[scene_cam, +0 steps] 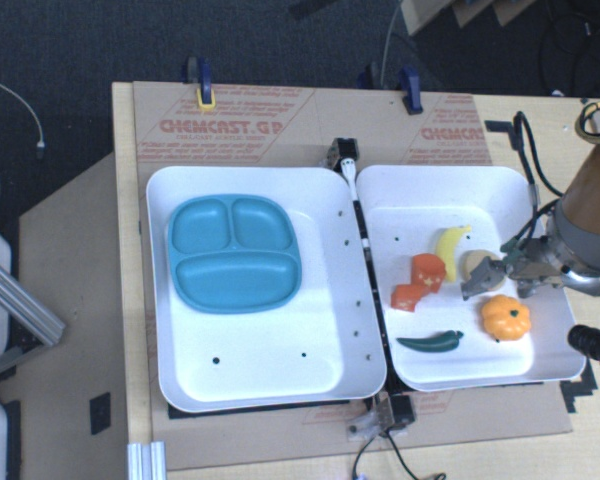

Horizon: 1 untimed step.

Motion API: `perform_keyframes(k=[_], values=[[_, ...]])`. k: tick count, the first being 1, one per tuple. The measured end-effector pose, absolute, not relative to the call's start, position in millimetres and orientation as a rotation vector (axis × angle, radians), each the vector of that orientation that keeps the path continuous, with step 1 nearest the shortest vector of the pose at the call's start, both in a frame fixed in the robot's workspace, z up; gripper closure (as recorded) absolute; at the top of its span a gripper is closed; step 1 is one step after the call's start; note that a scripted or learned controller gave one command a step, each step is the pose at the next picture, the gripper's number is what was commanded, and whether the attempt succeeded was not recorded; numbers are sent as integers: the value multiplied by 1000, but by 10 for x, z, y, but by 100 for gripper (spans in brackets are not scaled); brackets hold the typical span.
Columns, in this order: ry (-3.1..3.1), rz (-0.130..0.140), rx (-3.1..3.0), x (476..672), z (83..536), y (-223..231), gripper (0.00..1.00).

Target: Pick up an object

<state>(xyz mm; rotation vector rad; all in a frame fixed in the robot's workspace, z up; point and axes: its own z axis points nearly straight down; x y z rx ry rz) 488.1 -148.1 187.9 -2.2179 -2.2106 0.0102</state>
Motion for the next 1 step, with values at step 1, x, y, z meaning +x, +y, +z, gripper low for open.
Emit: perform_keyframes(k=[1], values=[[-2221,1,-2221,4910,1927,-1479,0]])
